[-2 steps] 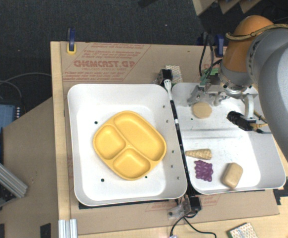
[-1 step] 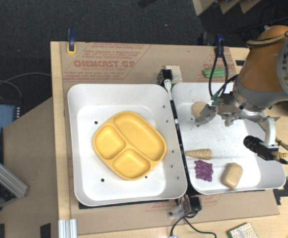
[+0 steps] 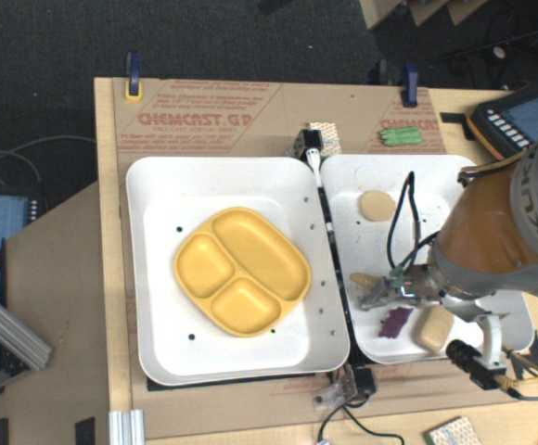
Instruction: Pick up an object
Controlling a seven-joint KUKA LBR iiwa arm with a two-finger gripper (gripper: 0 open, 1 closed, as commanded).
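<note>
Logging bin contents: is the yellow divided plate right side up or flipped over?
Right side up: the yellow divided plate in the left bin shows three open compartments facing the camera.

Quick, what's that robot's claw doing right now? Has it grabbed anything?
Gripper: low in the right bin, just above the purple object; whether it is open, closed or holding anything cannot be told.

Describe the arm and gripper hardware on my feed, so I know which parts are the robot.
The arm is a thick rounded body, grey with a wide orange band above the wrist. A thin black cable loops up from the wrist area over the right bin. The gripper is small, grey and metallic, with a speck of green light beside it.
</note>
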